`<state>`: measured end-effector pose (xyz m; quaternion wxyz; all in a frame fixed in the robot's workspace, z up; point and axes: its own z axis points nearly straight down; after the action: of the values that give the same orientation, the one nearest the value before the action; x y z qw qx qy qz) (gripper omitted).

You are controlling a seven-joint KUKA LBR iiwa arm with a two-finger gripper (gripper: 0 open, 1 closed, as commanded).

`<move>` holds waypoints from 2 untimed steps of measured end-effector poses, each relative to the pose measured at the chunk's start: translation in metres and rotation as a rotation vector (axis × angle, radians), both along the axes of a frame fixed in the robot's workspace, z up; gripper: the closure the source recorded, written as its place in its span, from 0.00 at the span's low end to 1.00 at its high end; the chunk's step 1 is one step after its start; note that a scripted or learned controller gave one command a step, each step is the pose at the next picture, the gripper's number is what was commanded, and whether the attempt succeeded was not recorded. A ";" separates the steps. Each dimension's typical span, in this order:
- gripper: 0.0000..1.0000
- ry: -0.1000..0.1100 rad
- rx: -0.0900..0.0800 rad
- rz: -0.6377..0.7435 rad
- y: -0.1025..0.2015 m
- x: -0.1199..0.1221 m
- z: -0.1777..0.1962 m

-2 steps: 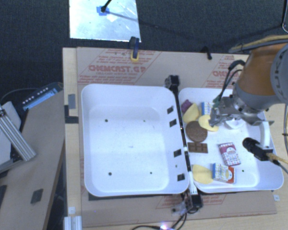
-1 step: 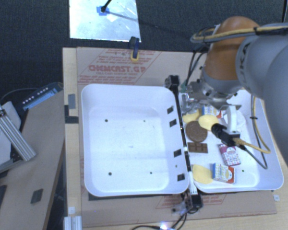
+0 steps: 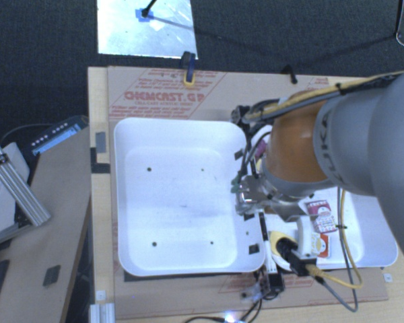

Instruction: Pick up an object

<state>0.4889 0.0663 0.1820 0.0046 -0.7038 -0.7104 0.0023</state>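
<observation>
Brown bench (image 3: 163, 94), grey arm (image 3: 367, 136) over right bin (image 3: 374, 242), red-white packet (image 3: 321, 217) inside.

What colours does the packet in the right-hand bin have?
The packet is red and white, seen best in the camera view.

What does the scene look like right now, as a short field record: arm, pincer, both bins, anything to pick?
arm: grey arm with orange band, reaching in from the right and covering much of the right bin
pincer: pincer, above the seam between the two bins
left bin: shallow white plastic left bin, bare floor showing
right bin: shallow white plastic right bin, mostly hidden
candidate: flat red and white packet, lying in the right bin beside the wrist
grasp: none visible
</observation>
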 end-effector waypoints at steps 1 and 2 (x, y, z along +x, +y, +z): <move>1.00 -0.018 -0.006 -0.009 -0.041 0.099 0.003; 1.00 -0.002 -0.001 -0.006 -0.009 -0.007 0.002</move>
<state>0.4819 0.0574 0.1836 0.0035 -0.7061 -0.7081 0.0019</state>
